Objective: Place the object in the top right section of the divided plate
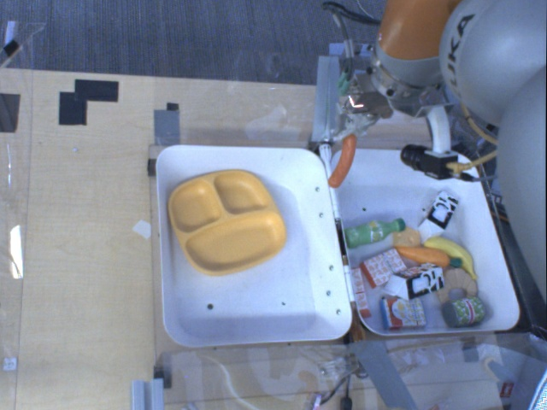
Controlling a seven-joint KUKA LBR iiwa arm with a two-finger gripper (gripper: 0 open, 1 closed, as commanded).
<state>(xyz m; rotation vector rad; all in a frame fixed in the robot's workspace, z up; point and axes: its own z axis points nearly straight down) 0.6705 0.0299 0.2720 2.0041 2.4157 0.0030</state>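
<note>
A yellow divided plate [226, 220] lies in the left white bin [256, 319]; its top right section [245, 192] holds nothing. My gripper [346, 135] hangs over the back end of the wall between the two bins. It is shut on the top of an orange-red sausage [342, 161], which dangles nearly upright just above that wall. The sausage is to the right of the plate, about a hand's width from it.
The right bin [385, 186] holds a green bottle [374, 231], a carrot [421, 255], a banana [453, 251], small cartons [383, 268], a black-and-white box [442, 209] and a can [464, 312]. The arm's grey bulk [504, 75] covers the back right.
</note>
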